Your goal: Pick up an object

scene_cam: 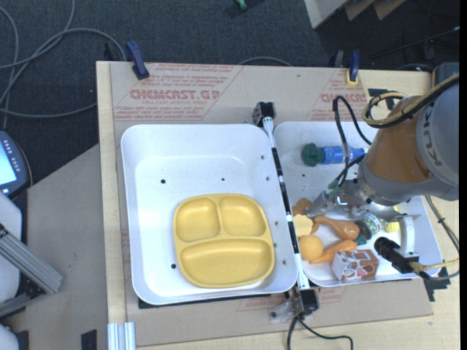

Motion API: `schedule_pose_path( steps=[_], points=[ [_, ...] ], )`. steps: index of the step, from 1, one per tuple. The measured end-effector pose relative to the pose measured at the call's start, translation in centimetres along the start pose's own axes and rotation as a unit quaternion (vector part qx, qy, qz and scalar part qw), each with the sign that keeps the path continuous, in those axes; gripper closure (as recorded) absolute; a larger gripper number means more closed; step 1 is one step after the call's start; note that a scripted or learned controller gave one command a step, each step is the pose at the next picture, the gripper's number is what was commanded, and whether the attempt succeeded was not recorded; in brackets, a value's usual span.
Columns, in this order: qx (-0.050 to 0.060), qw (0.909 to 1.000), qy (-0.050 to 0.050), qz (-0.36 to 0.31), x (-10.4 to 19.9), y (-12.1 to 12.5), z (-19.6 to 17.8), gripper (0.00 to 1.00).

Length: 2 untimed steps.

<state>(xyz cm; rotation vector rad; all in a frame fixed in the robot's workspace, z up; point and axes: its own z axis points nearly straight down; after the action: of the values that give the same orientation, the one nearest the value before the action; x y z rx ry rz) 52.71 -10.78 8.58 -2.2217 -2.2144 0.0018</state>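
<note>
Two shallow white bins are set side by side on a bench faced with a brown board printed in red. The left bin [139,195] is occupied by a yellow divided plate [222,239], which is laid flat towards the bin's near edge, its three compartments turned upward.

The loose objects are gathered in the right bin [292,133]. A blue bottle with a green cap [332,154] is laid on its side near the far edge, the cap pointed at the wall shared with the left bin. Along the near edge a cluster is formed: a brown drumstick-shaped piece [339,227] is placed at the middle, an orange ball [311,248] is found just beside the shared wall, an orange carrot-like piece [340,247] is laid touching the ball, and a brown-and-white patterned packet [356,266] is set against the near rim.

The arm is reached in over the right edge of that bin, and the gripper [340,201] is held low over the bin's middle, just above the drumstick-shaped piece and close to the cluster. Whether the gripper is spread or pressed together cannot be told, since it is hidden by the wrist.
</note>
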Motion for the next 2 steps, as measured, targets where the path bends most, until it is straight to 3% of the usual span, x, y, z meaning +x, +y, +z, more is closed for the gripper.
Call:
schedule_pose_path(
  steps=[1, 2],
  points=[
    [-0.002, 1.0000, -0.001, 0.000, -4.3, -1.7, 0.0, 0.00],
    [-0.005, 1.0000, -0.002, -0.004, -1.8, 4.5, -2.2, 0.00]
  ],
)
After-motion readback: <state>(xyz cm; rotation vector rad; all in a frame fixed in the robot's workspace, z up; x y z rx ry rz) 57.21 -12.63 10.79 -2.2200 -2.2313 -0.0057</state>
